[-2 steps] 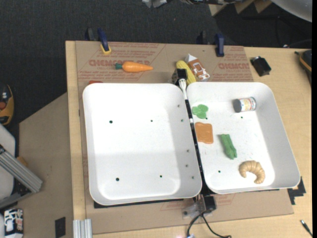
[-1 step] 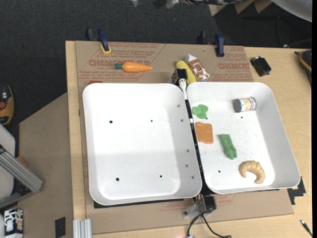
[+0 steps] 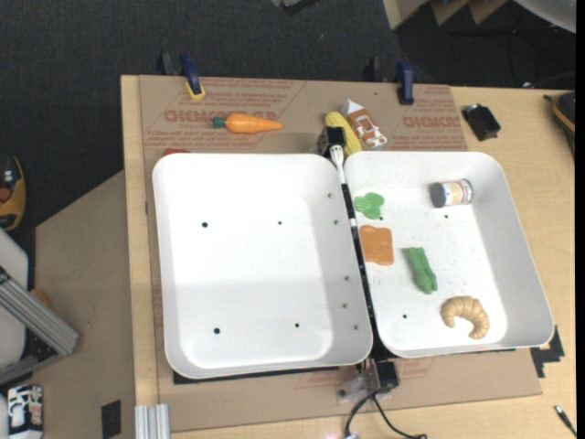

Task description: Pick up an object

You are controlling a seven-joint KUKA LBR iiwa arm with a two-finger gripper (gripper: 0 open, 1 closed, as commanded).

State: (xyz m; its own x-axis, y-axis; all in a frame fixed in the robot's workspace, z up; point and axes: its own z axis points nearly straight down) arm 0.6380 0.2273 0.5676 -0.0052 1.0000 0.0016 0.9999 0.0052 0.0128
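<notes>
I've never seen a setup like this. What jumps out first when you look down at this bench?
Two shallow white bins sit side by side: the left bin looks bare, while the right bin holds toy food, including a croissant near its front, an orange slab by the inner wall and a small can lying at the back. A toy carrot lies outside on the cardboard behind the left bin.

White bins [image 3: 247,337]; right one holds a tan croissant [image 3: 466,315], green pickle [image 3: 421,270], orange slab [image 3: 377,245] and green leaf [image 3: 369,205]. At twelve o'clock, an orange carrot [image 3: 249,124], green-tipped.
</notes>
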